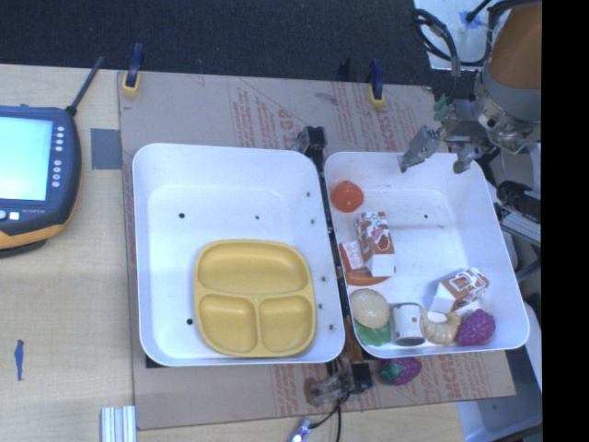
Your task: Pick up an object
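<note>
Gripper sits over the far right corner of the right bin, fingers spread wide apart, nothing between them. One fingertip hangs over the bin's back rim, the other is nearer the arm's grey wrist. Orange band of the arm at the top right, cables looping beside it.

Right bin contents, all well apart from the gripper: small red round thing near the back left corner; orange-and-white carton just in front of it, lying on a flat orange piece by the left wall. Front of the bin, left to right: pale round item on a green patch, small grey can lying beside it, tan bread-like piece, purple grape bunch in the front right corner. A second orange-and-white carton sits just behind the grapes. A purple-and-green toy lies outside the bin, on the cardboard just past the front rim.

Left bin holds a yellow divided plate, three compartments, toward the front right.

Both bins rest on a cardboard sheet clamped to a wooden bench. Teach pendant with lit screen at the left edge
</note>
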`<state>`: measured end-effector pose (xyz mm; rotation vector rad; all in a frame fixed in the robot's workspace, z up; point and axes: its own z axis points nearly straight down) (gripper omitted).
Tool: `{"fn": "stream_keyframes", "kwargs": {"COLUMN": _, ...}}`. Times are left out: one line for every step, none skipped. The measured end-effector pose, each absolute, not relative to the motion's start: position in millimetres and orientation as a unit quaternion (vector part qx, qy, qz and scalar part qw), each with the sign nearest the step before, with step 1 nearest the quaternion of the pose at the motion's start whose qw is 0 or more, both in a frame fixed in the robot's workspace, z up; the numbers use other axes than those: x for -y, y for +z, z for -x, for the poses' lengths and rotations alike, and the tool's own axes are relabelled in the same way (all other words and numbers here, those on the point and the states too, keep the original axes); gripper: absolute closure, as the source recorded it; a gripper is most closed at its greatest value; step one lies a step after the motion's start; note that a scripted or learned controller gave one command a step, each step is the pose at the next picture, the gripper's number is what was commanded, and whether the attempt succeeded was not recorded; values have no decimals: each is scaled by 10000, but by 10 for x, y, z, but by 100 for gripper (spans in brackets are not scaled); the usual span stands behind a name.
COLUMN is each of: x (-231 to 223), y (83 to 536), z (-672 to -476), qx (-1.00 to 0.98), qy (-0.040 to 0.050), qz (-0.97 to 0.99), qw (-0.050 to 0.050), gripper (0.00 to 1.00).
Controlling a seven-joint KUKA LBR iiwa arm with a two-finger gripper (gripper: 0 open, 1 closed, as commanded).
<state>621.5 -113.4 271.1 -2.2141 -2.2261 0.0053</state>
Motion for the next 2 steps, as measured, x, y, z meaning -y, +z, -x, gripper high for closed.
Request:
{"fn": "stream_keyframes", "kwargs": {"x": 958, "y": 1706, "z": -6258, "qx": 7092, "qy": 28, "qz": 7050, "qw": 16, "gripper": 0}}
{"fn": "stream_keyframes", "kwargs": {"x": 1012, "y": 954, "z": -5726, "qx": 7090, "qy": -11, "qz": 7052, "qw": -18, "gripper": 0}}
